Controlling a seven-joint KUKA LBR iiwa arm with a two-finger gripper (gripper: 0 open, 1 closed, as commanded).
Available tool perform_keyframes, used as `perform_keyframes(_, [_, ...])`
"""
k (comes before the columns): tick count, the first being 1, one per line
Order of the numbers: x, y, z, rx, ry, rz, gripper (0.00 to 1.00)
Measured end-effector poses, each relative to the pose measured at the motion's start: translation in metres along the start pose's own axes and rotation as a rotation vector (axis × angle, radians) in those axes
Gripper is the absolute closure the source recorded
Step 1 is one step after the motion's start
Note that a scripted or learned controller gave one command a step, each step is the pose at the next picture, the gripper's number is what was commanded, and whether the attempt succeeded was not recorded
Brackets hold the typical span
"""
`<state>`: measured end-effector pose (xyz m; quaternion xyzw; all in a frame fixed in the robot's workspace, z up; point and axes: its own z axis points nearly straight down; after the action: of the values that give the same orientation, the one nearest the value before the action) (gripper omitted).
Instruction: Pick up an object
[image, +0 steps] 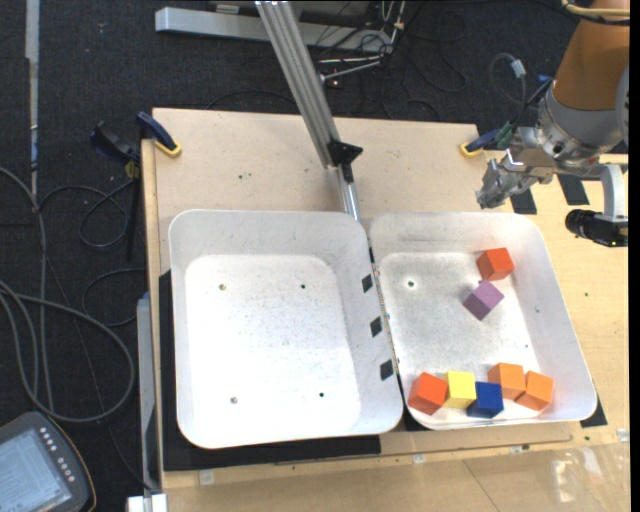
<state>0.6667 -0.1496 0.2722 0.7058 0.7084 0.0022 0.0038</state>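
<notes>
Clamps (160, 134) on bench (250, 160) — pendant (35, 470) btm-left.

Below the gripper (497, 188), smooth white plastic bins (268, 240) look speckled; matt blocks (484, 299) seem foam-like. The bench (260, 160) beside it is pale, matt wood.

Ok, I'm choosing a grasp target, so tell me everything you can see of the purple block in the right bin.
The purple block is a small matte cube, likely foam or painted wood, pale violet with a lighter top face. It sits flat on the floor of the right bin, turned at an angle to the bin's walls. It stands free: the orange block just above it is near but apart. The gripper is above the bin's far rim, well clear of it.
</notes>
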Motion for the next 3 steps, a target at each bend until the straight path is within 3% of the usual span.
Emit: perform_keyframes(3, [0.141, -0.054, 0.016, 0.011, 0.003, -0.003, 1.0])
